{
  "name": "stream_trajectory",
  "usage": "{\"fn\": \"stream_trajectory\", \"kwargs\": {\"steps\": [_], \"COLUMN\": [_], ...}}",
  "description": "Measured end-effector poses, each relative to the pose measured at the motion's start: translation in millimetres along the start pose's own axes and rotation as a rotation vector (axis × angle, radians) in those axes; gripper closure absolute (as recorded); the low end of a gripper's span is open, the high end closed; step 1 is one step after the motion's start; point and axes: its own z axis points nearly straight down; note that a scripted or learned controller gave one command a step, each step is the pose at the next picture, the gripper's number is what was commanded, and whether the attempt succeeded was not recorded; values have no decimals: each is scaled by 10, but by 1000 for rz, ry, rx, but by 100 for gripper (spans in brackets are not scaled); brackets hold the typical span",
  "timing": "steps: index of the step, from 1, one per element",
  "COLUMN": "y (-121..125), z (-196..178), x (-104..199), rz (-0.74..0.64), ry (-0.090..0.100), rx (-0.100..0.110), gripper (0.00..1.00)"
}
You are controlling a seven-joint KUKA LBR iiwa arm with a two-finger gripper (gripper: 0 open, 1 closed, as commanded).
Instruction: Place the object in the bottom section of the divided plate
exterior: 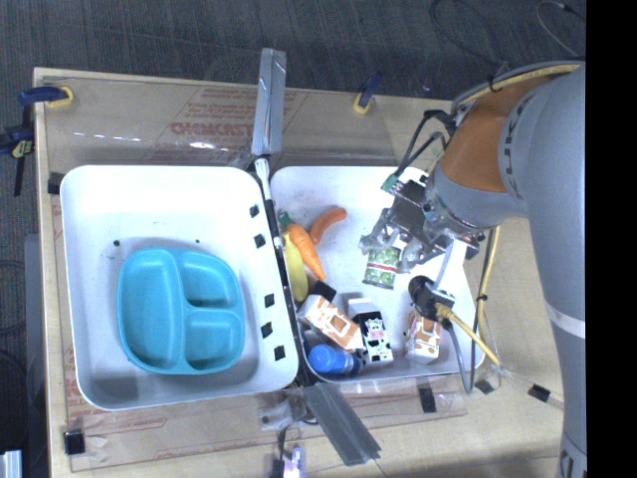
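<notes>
We see the grey arm's fingers (396, 250) low in the right white bin (299, 181), just above a small green-and-white carton (381, 264); whether they are released or clenched we cannot tell. The light blue divided plastic plate (181, 309) lies in the left white bin (90, 197) on the desk (149, 118). Near the bins' shared wall lie two orange carrots (314, 239), a yellow banana (297, 273), a blue cup (330, 360), and small printed cartons (350, 329).
</notes>
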Motion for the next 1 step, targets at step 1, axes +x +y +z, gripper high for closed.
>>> {"fn": "stream_trajectory", "kwargs": {"steps": [1], "y": [-94], "z": [272], "x": [600], "rz": [-16], "ry": [-1], "rx": [-4], "gripper": [100]}}
